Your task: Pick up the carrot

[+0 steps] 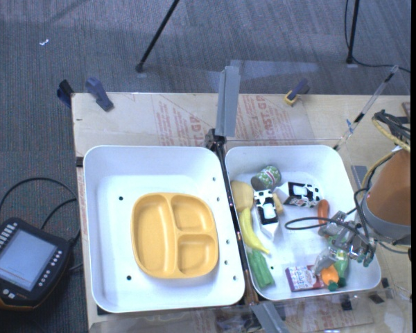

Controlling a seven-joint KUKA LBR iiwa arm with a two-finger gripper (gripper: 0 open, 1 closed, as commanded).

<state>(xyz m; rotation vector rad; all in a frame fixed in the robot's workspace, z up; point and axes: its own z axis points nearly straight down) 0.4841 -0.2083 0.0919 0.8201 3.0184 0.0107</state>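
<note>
A yellow divided plate (pixel 175 235) is seen in the left bin (pixel 104 186). The carrot (pixel 323 211), small and orange, lies in the right bin (pixel 312 159) beside a banana (pixel 251 230). The end effector (pixel 341 245) hovers nearby; its state cannot be told.

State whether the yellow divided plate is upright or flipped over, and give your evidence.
Upright. The yellow plate lies flat in the left bin, its three compartments facing up, their raised dividers visible.

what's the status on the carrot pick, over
Gripper low in the right bin's near right corner. Carrot lies just beyond it, not gripped. Black-and-white carton sits beside the carrot; orange and green toys under the gripper.
</note>
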